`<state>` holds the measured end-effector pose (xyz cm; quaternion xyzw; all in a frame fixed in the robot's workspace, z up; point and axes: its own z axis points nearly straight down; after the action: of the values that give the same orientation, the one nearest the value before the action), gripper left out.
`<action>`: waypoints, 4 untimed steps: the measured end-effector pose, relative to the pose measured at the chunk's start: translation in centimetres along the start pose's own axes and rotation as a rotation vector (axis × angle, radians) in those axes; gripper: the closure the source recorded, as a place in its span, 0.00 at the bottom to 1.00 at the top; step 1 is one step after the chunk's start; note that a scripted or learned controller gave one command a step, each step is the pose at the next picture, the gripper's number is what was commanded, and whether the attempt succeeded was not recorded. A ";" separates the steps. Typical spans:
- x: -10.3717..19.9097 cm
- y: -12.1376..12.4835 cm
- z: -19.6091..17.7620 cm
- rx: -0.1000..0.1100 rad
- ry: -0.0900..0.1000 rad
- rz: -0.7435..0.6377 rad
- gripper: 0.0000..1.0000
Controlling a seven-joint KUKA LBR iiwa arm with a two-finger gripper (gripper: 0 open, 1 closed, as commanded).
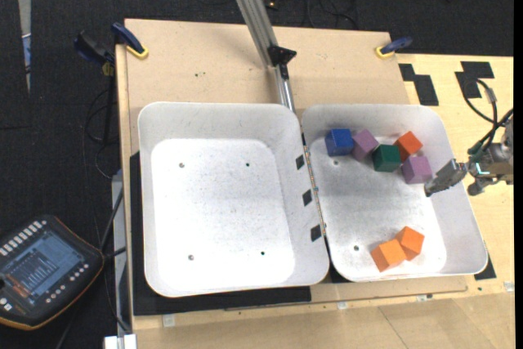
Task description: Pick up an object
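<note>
At far left, off the worktop (pixel 343 61), I see a teach pendant (pixel 41 267) on the dark floor. The left bin (pixel 155 135) comes next. In the right bin (pixel 462 233), toward the upper middle of the frame, sit a blue cube (pixel 339 141), a purple cube (pixel 364 145), a green cube (pixel 386 158), an orange cube (pixel 409 145) and a second purple cube (pixel 417 168), bunched together. Lower right lie two orange blocks (pixel 398 248), touching, their pair running up to the right. The claw (pixel 445 177) hangs at the bin's right rim, just beside the second purple cube (whether spread or pressed together, I cannot tell).
</note>
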<state>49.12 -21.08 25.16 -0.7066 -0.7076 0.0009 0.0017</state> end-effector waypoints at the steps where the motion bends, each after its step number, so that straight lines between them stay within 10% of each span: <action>1: 0.0 0.1 -0.2 -0.003 -0.001 0.001 0.00; 4: 0.2 0.6 15.8 -0.003 -0.002 0.002 0.00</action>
<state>49.63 -20.83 9.39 -0.7074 -0.7068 0.0004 0.0001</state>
